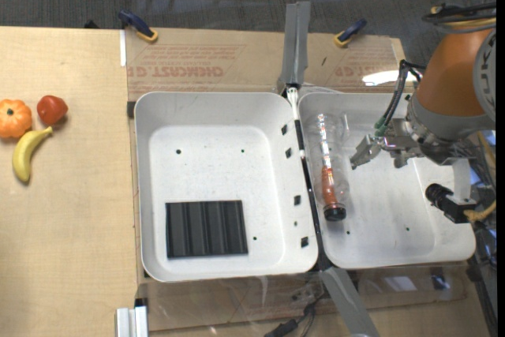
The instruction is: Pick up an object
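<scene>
Two white bins sit side by side on my worktop (71, 249), and the thing I am after lies in the right bin (394, 249): a clear plastic bottle (330, 170), see-through along its upper half, with an orange-brown stretch lower down and a dark cap at the bottom end. It lies flat near that bin's left wall. Its long axis runs almost straight up and down my view, tipped only slightly, with the capped end pointing toward the near edge of the bin and the clear end toward the far edge.

My claw (380, 151) hangs over the upper middle of the right bin, to the right of the bottle and apart from it. I see pale fingers (361, 154) splayed outward with a gap between them and nothing in that gap, so I read the claw as apart.

Over in the left bin (150, 170) a dark ribbed rectangular block (207, 229) lies flat in the near left part. Out on the bare worktop at far left I see an orange (13, 119), a red tomato-like fruit (52, 110) and a banana (28, 154), clustered close together.
</scene>
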`<control>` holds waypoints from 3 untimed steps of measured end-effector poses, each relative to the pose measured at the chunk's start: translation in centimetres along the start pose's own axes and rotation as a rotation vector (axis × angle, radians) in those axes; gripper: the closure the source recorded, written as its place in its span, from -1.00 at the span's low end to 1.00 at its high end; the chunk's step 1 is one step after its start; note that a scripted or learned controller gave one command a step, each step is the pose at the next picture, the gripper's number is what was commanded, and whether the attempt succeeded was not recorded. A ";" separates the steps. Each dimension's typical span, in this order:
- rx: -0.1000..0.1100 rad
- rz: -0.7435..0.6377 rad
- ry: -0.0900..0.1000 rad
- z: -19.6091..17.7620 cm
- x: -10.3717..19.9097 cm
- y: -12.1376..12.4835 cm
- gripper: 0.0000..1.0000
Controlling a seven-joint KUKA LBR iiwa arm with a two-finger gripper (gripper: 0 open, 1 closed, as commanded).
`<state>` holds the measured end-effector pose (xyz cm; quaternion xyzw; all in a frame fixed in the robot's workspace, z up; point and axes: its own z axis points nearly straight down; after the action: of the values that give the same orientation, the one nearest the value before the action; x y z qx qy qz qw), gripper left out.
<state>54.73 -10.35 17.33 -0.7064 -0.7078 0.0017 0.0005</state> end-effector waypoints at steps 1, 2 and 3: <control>0.000 0.020 0.001 -0.3 0.3 -2.6 -1.00; -0.007 -0.054 -0.011 5.2 -0.2 1.2 -1.00; -0.002 0.101 0.000 0.6 0.2 2.9 -1.00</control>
<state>57.65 -10.13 16.73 -0.7413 -0.6712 0.0011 -0.0001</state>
